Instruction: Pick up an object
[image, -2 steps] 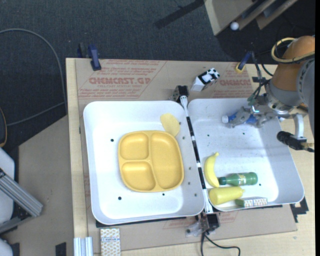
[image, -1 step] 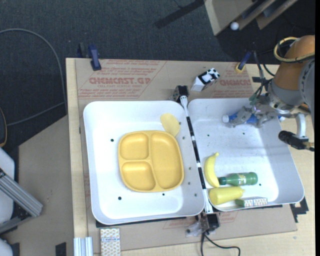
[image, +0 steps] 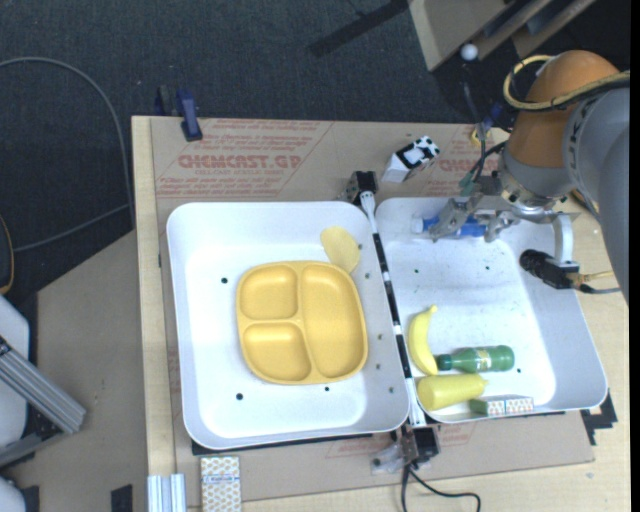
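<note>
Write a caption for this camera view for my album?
Robot arm's pincer hovers over the right bin holding a banana and green bottle; yellow plate sits left.

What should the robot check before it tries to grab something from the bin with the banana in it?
1. Things to grab lie in the right bin: ok. A banana, a green bottle and a yellow block are there.
2. Pincer is over that bin: ok, at its far edge.
3. Pincer is above one of the objects: not ok. They all lie at the near end, away from it.
4. Pincer open and ready: cannot tell, too small and blurred.
5. Objects have room around them: not ok. The banana, bottle and block crowd together.
6. Yellow plate is out of the way: ok, it sits in the left bin.
</note>
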